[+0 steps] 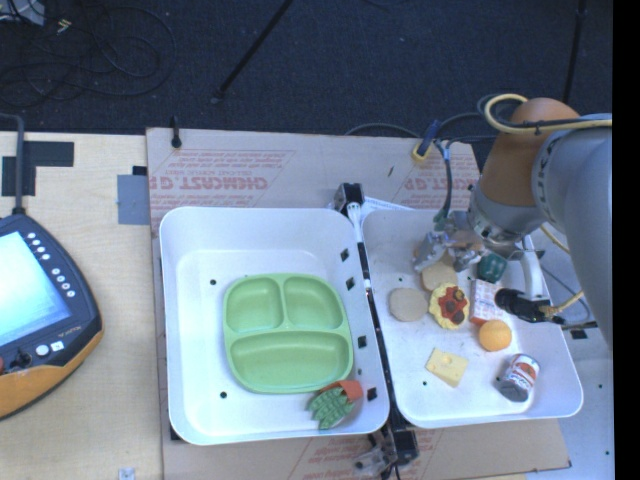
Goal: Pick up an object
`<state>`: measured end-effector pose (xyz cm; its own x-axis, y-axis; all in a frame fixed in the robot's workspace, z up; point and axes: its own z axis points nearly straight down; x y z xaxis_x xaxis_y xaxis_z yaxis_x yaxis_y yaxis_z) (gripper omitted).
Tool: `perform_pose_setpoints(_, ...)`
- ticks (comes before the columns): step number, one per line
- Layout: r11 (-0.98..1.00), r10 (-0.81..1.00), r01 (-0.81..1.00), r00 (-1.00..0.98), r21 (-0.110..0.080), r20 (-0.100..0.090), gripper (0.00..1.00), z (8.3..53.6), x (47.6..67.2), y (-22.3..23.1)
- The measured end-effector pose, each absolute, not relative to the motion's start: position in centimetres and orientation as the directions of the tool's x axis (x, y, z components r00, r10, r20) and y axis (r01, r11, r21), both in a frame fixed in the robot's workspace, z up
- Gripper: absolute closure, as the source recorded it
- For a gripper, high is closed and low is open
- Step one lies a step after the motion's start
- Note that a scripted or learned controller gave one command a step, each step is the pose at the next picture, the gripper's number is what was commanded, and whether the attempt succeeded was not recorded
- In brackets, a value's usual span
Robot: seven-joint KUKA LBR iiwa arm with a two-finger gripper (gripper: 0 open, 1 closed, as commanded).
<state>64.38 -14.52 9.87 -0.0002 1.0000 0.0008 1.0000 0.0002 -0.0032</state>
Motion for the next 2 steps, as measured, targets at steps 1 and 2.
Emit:
perform_pose_setpoints(1, 0.003, 1.000, 1.000, -0.003, 0.004, 0.001, 1.00, 17.1, 64.2, -10.6)
perform_pose_setpoints(2, 0.005, 1.000, 1.000, -0.005, -0.003, 0.003, 1.00, 19.5, 61.1, -5.2)
